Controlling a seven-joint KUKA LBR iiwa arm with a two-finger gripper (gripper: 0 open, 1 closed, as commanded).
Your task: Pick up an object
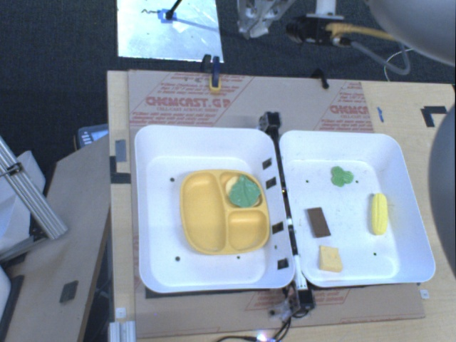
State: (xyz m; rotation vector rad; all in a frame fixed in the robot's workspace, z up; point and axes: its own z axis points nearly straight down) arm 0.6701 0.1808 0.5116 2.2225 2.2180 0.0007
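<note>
Red "CHEMCAST" lettering on board point(187, 100) behind white bins point(153, 152).

Smooth grey arm point(417, 9), translucent claw point(258, 16)

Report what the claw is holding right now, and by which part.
Nothing is held. The claw hangs above the bench's far edge, beyond both white bins, with no object between its fingers.
</note>
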